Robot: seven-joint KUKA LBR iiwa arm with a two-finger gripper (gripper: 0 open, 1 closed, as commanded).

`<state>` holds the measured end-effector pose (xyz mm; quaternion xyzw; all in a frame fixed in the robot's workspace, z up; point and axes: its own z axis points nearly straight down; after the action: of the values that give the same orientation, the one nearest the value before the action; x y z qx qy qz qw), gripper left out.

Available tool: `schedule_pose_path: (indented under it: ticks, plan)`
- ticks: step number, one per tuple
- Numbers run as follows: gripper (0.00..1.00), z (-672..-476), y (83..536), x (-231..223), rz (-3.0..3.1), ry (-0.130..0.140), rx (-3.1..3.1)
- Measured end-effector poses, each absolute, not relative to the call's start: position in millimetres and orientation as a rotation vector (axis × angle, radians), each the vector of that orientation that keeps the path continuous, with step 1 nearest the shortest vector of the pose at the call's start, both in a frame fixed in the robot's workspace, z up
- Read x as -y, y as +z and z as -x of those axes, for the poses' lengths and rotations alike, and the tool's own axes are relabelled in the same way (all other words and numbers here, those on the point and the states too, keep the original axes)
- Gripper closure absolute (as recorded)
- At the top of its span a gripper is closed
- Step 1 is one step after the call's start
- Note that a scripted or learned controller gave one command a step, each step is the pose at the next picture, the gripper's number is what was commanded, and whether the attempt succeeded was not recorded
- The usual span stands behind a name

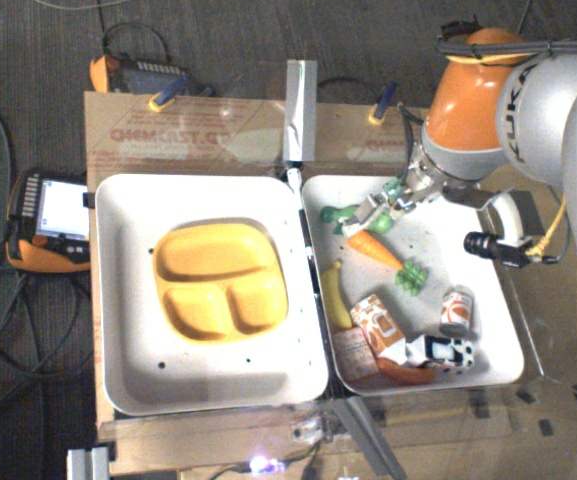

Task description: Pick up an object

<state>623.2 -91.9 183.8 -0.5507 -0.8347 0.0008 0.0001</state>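
My gripper (pixel 382 211) hangs low over the far part of the right bin (pixel 498 298). It is just above the thick end of an orange toy carrot (pixel 374 247), whose green top (pixel 411 276) points toward the bin's middle. A small green piece (pixel 339 214) lies just left of the gripper near the bin's far-left corner. Nothing can be made out in the gripper's grasp.
A yellow banana (pixel 336 300) lies along the right bin's left wall. Toward the front are an orange-and-white carton (pixel 376 320), a small can (pixel 456 313), a black-and-white cow toy (pixel 445 352) and a red sausage (pixel 404 372). The left bin (pixel 118 268) holds a yellow divided tray (pixel 223 278).
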Motion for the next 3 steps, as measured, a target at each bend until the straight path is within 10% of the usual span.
schedule_pose_path:
  ticks: [1, 2, 3]
  plan:
    - [0.0, -613.2, 89.4, 139.7, 1.7, -0.004, 2.653]
    - [1.0, -614.3, 99.1, 140.1, 1.703, -0.008, 2.656]
    - [1.0, -662.1, 203.1, 102.8, 1.775, 0.002, 2.593]
